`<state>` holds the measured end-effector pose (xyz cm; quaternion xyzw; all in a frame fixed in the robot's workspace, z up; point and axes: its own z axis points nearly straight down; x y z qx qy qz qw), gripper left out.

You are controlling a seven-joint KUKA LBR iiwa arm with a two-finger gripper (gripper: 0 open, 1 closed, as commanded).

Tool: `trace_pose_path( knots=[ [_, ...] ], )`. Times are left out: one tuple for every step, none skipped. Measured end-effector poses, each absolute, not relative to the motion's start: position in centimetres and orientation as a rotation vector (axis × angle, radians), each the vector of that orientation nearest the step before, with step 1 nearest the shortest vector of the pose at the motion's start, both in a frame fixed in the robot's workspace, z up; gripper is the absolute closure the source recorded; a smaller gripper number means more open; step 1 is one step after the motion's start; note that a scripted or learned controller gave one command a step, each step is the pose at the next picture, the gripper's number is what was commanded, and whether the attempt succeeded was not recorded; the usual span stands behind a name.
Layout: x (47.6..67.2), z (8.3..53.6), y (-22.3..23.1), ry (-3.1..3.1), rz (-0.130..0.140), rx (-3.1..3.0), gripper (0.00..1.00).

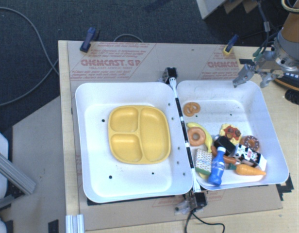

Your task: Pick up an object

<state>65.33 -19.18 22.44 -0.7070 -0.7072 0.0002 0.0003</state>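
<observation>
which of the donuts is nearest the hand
The small brown donut lying alone at the right bin's far left; the other donut lies farther from the hand.

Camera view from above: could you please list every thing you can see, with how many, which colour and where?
Bins: 2, white, side by side on the bench.
Divided plate: 1, yellow, three compartments, in the left bin.
Small donut: 1, brown, upper left of the right bin, apart from the pile.
Banana: 1, yellow, beside the larger donut.
Larger donut: 1, brown with pink, near the divider.
Bottle: 1, blue with white cap, front of the right bin.
Carrot: 1, orange, front right of the pile.
Other toy items: several, mixed colours, too small to name.
Clamps: 2, blue, on the board's far edge.
Hand: 1, grey, above the right bin's far right corner, holding nothing.
</observation>
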Motion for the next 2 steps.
trace_pose_path(
  knots=[
    [59.4,11.7,-20.0,-2.219,0.003,-2.220,0.00],
    [55.9,8.7,-15.7,-2.227,-0.003,-2.227,0.00]
  ],
)
